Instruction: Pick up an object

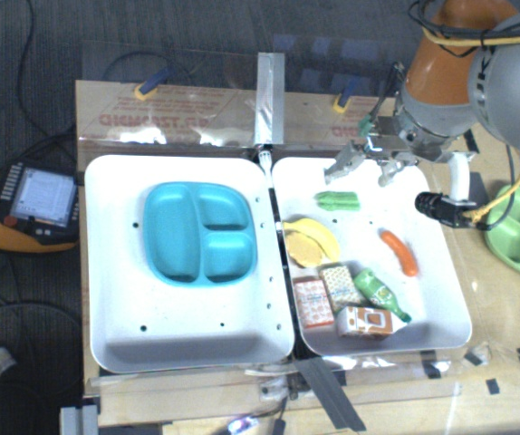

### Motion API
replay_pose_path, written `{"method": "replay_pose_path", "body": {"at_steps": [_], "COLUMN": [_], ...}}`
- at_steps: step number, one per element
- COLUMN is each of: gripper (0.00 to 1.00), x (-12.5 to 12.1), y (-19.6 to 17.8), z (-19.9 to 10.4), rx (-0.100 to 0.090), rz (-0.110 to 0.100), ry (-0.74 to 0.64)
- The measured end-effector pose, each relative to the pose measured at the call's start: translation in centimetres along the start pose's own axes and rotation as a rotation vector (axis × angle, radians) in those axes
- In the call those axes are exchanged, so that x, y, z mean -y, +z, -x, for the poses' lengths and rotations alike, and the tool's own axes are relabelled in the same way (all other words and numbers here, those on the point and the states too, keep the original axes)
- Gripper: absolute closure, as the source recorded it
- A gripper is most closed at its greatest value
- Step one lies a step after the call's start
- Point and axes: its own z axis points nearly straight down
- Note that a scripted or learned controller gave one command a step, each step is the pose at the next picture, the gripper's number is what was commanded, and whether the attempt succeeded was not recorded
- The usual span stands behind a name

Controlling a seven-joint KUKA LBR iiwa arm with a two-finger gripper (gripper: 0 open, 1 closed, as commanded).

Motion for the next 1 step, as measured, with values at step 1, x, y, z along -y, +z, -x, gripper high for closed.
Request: {"method": "replay_pose_path", "body": {"at_steps": [1], "gripper": [0.0], "x": [4.01], "y": [4.94], "z": [4.1], "rx": [0.002], "rz": [0.0], "ry": [-0.049]}}
